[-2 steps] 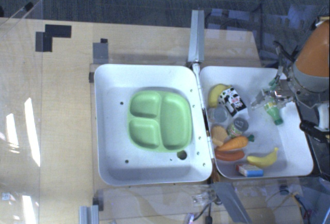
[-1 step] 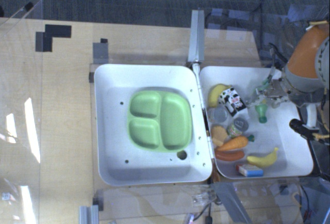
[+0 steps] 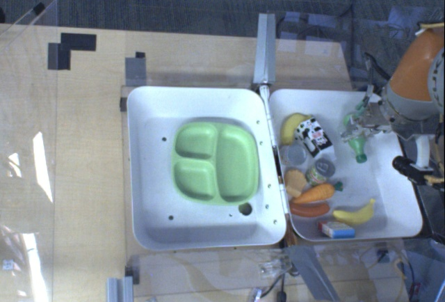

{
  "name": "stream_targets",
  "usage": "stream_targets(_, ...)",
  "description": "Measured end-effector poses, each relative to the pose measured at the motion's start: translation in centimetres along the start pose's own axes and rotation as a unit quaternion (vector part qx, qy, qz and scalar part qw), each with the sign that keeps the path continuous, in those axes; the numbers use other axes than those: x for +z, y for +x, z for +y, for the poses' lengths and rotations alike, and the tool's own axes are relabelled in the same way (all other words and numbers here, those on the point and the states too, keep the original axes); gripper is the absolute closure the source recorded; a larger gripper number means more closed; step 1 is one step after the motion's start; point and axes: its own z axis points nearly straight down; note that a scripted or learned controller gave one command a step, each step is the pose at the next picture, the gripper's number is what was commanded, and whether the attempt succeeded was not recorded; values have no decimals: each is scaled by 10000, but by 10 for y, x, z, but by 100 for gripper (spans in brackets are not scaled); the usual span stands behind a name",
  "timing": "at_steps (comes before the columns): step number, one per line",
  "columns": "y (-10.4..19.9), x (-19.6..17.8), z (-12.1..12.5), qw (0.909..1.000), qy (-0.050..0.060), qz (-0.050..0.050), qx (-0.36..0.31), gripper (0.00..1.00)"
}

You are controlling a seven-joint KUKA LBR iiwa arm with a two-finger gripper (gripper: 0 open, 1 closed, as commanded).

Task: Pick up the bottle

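We see the bottle (image 3: 357,146), clear with a green cap end pointing toward the bottom of the frame, at the right side of the right bin (image 3: 389,220), directly under the gripper (image 3: 361,128), whose finger state we cannot tell. To its left, that bin holds a yellow lemon (image 3: 293,124), a black-and-white carton (image 3: 312,135), a can (image 3: 320,170), a carrot (image 3: 316,193), a banana (image 3: 355,213) and a small box (image 3: 336,229). The left bin (image 3: 149,154) in the middle of the frame holds a green divided tray (image 3: 215,162).

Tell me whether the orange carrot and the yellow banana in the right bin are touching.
Apart. The camera view shows bare white bin floor between the orange carrot and the curved yellow banana, which lies lower right of it.
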Motion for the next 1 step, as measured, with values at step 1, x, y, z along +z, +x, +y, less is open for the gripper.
stream_targets(1,78,-120,22,9998,42,5,-217,100)
